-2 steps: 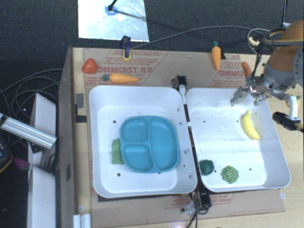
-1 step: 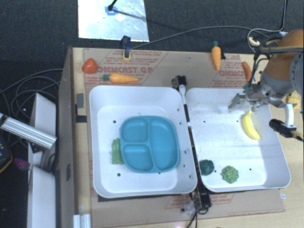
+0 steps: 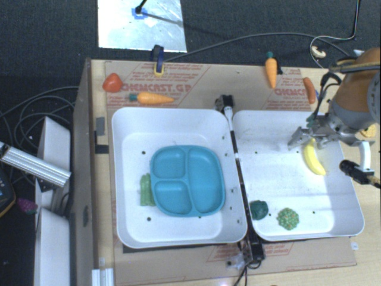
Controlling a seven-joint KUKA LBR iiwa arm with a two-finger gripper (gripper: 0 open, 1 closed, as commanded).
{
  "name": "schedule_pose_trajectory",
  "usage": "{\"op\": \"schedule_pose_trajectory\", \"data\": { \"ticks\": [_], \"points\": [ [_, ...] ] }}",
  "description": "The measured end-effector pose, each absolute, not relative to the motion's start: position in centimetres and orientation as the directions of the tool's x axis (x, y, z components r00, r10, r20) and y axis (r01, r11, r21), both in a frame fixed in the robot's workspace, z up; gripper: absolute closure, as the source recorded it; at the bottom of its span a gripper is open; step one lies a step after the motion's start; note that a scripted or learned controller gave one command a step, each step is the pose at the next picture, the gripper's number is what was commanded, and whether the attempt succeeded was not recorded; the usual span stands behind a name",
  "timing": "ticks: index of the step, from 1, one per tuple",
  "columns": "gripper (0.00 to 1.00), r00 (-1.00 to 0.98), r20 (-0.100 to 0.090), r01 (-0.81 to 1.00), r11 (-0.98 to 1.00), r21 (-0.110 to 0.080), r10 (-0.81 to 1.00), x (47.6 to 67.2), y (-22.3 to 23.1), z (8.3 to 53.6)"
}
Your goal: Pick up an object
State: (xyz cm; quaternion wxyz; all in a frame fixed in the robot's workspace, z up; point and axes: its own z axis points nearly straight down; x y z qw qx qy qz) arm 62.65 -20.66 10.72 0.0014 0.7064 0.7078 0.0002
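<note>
In the camera view the gripper (image 3: 311, 137) hangs low in the right bin (image 3: 268, 159), fingers spread apart and holding nothing, directly above the banana (image 3: 314, 159). To grip well, it should straddle the banana's narrow width and descend fully before closing.

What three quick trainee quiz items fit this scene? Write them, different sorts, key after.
1. True or false: the blue divided plate lies in the right bin.
2. Which item lies nearest the end effector? A) banana B) green broccoli piece C) dark green lump
3. Fill in: the green strip lies beside the plate's ____ edge.

Key: 1 false, it is in the left bin; 2 A; 3 left.
</note>
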Motion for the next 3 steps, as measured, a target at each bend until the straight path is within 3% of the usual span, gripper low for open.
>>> {"op": "schedule_pose_trajectory", "data": {
  "ticks": [1, 2, 3],
  "points": [
    [0.00, -0.002, -0.001, 1.000, 0.002, 0.003, 1.000, 62.5, -20.7, 11.7],
    [0.00, -0.002, -0.001, 1.000, 0.002, 0.001, 1.000, 61.8, -20.6, 8.6],
    [1.00, -0.003, -0.002, 1.000, 0.003, 0.005, 1.000, 61.9, -20.7, 9.8]
  ]
}}
